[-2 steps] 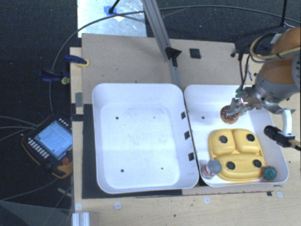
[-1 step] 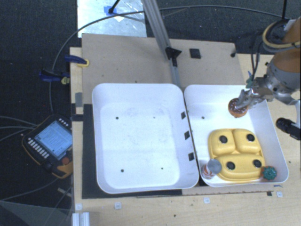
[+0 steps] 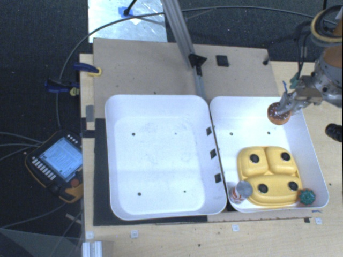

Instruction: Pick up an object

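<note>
Camera view, looking down at a slant on the table [image 3: 161,74]. Two white bins side by side: left bin [image 3: 120,197], right bin [image 3: 316,170]. The arm [image 3: 328,52] comes in from the right, its orange band up near the top edge. The gripper [image 3: 283,107] sits at the far right corner of the right bin, directly over a small round brown object [image 3: 277,115] lying by the rim. Jaws too small and blurred to read; cannot tell whether they are apart or clamped on the brown piece. Nearer in the same bin, a yellow moulded block [image 3: 268,175] with dark dots. A small grey disc [image 3: 244,189] lies just beside its near left corner, a green ball [image 3: 307,197] at its near right corner. A handheld pendant [image 3: 56,162] with a lit screen lies on the dark floor, left of the table.
</note>
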`<state>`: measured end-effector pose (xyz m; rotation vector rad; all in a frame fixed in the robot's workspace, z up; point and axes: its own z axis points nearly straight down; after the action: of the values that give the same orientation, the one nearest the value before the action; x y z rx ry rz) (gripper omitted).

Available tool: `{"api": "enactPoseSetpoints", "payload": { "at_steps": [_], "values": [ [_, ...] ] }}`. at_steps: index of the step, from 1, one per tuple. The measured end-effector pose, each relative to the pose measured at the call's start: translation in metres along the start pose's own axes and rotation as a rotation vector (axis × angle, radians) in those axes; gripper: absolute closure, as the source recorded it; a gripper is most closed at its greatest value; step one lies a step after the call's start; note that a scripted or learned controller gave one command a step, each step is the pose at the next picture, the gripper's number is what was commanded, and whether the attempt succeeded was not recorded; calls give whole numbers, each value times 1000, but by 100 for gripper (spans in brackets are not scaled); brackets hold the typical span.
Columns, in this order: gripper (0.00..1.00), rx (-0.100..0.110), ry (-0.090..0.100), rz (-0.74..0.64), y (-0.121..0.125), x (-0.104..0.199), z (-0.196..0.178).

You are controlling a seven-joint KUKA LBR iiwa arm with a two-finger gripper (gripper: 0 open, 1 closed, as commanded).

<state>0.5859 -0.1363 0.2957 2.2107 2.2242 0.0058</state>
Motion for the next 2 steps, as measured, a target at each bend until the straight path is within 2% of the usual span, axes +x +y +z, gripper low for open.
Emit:
{"api": "enactPoseSetpoints", "payload": {
  "at_steps": [1, 2],
  "values": [
    [100, 2, 2, -4, 16, 50, 0],
    [100, 4, 2, -3, 33, 95, 18]
  ]
}}
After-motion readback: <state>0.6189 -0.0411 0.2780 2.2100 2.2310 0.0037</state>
